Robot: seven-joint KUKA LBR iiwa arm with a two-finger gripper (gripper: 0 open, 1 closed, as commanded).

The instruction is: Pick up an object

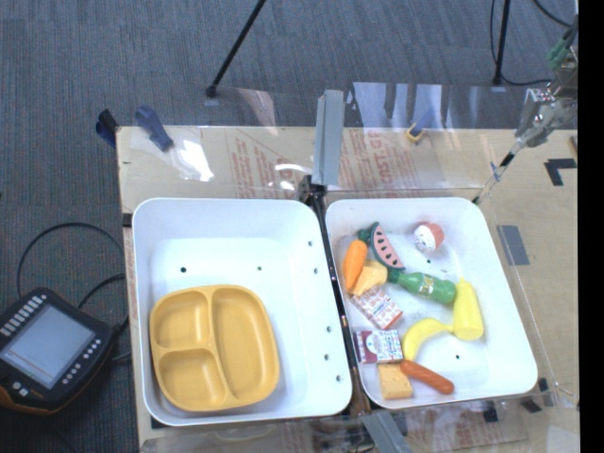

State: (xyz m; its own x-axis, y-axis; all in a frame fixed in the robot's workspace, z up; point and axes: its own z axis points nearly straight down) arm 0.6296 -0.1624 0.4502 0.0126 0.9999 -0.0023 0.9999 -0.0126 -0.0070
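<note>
Gripper (545, 121) far above right bin (500, 253), well apart from toy food (415, 300); finger state unclear

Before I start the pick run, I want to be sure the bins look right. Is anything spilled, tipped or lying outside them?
Nothing stands out. The toy food sits loosely piled inside the right bin, none over the rim. The yellow divided plate lies flat in the left bin. A small yellow piece lies on the bench behind the bins; too small to identify.
</note>
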